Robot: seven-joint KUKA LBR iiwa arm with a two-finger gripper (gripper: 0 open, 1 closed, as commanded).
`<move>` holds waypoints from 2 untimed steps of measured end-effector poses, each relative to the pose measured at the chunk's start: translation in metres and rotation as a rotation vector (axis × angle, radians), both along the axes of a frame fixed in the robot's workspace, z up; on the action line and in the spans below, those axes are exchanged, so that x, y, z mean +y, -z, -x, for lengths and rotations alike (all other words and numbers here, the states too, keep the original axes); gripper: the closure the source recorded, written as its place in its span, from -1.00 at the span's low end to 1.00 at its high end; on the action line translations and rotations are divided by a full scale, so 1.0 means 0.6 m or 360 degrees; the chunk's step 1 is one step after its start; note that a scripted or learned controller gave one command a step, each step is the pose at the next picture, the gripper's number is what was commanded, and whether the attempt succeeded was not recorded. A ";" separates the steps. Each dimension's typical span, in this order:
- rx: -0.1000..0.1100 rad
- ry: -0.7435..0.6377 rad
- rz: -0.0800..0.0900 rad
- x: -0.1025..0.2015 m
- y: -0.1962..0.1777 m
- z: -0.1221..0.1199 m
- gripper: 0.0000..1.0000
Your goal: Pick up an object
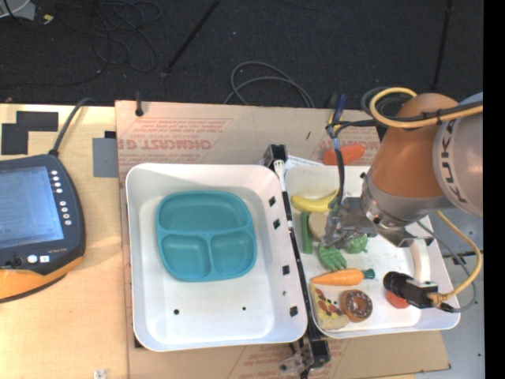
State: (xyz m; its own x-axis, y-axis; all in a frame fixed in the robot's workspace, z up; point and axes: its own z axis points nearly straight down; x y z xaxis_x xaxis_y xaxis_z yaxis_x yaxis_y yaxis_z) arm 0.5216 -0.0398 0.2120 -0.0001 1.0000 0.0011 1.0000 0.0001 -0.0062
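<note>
While "KUKA" shows on the arm [456, 164], its jaws [339, 231], state unreadable, sit over the right bin [442, 322].

Left of the end effector [341, 227], a teal divided plate [207, 235] lies in the left white bin [150, 306]. Farther left, a teach pendant [31, 215] rests on the table [95, 322]. Beyond the end effector, printed cardboard [197, 133] underlies the bins, and black cables [268, 81] trail over dark floor.
</note>
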 end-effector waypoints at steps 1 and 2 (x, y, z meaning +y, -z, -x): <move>0.0004 -0.0002 0.0000 -0.002 -0.016 0.000 1.00; 0.0009 -0.0007 -0.0001 -0.004 -0.031 0.000 1.00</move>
State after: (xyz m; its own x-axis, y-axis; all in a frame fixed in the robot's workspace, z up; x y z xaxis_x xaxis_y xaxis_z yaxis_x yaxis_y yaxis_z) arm 0.5215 -0.0421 0.2305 -0.0045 1.0000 0.0017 0.9999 0.0045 -0.0120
